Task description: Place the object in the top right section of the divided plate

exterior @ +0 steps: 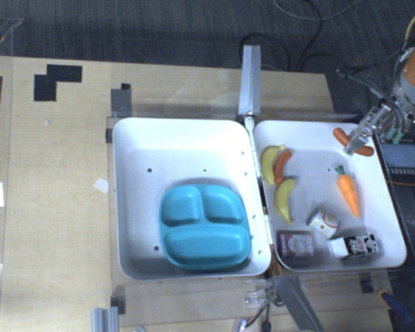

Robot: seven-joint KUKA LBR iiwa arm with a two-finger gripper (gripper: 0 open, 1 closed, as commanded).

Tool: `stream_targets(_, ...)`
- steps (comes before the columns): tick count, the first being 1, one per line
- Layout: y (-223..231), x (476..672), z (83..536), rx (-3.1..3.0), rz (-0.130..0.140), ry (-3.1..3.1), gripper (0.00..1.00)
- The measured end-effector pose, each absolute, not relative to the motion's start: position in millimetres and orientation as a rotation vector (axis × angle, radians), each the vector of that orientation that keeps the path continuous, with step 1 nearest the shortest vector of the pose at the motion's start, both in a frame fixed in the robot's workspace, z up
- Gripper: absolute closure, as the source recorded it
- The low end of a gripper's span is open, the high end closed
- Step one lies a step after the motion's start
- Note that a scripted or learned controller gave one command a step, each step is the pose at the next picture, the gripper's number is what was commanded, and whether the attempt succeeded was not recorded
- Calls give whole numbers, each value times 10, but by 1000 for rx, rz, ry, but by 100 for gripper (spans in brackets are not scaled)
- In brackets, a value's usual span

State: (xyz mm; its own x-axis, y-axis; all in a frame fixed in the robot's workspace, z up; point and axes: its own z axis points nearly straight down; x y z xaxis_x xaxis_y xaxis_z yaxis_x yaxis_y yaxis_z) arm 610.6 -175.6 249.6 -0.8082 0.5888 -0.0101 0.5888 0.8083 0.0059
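Note:
A blue divided plate lies in the left bin; its top right section holds nothing. My gripper hangs over the far right corner of the right bin, directly above a red sausage that lies against the back wall. The gripper partly covers that sausage, and I cannot see whether it is touching it. An orange carrot lies just in front of that spot.
The right bin also holds two bananas, a second red sausage, a small white and orange carton, a dark packet and a black and white carton. A metal divider stands behind the bins.

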Motion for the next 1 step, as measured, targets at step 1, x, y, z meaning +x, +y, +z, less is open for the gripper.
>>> stream_targets(1, 158, 5647, 3076, 867, 7, 3009, 100)
